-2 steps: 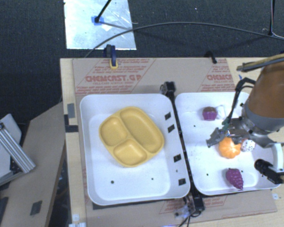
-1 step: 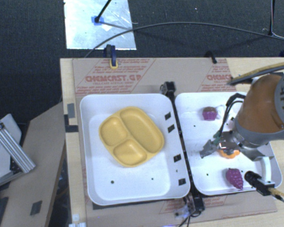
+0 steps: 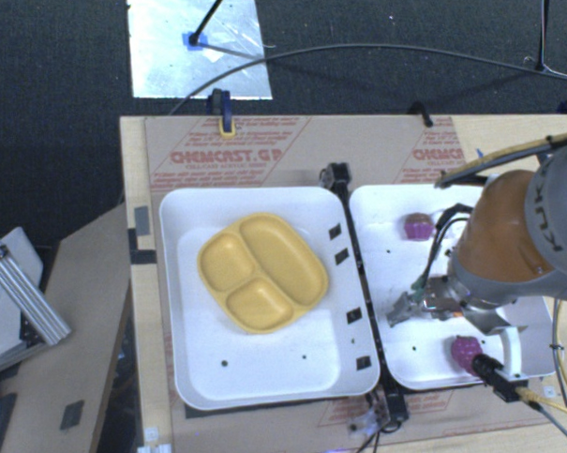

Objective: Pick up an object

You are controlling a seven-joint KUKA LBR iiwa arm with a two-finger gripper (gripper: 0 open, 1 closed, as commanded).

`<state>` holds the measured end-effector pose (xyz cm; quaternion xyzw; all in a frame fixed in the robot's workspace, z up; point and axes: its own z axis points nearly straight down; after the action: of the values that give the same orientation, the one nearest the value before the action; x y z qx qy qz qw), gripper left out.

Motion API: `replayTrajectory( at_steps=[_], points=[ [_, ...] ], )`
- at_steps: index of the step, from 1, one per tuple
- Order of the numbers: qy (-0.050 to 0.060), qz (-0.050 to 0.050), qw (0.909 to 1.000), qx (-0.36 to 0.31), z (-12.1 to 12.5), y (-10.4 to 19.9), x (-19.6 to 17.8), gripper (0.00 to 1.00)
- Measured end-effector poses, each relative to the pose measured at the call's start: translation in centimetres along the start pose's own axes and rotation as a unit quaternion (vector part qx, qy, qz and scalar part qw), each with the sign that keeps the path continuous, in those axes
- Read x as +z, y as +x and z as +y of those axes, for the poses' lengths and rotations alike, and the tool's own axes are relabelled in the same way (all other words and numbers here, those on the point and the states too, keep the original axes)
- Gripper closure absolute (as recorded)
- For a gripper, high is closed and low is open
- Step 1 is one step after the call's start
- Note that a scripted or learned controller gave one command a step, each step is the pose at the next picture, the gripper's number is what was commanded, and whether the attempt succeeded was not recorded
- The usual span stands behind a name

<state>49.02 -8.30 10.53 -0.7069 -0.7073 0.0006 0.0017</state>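
Magenta object: small and rounded, near edge of right bin, just beside the arm's black fitting. Grey gripper: low over the right bin's floor, pointing toward the divider between bins; whether its fingers are parted or closed cannot be told, and nothing is seen between them. Yellow divided plate: three compartments, centre of left bin. Second purple object: far part of right bin, well apart from the gripper.
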Motion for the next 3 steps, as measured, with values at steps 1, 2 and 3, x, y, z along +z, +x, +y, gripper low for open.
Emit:
replayTrajectory(
  at_steps=[1, 2, 3],
  points=[
    [-0.001, 0.0, 1.0, 0.0, 0.0, 0.0, 2.2, 0.0],
    [-0.003, -0.001, 1.0, 0.001, 0.2, 0.0, 1.0, 1.0],
    [-0.005, -0.001, 1.0, -0.001, 0.2, -0.3, -5.3, 1.0]
  ],
)
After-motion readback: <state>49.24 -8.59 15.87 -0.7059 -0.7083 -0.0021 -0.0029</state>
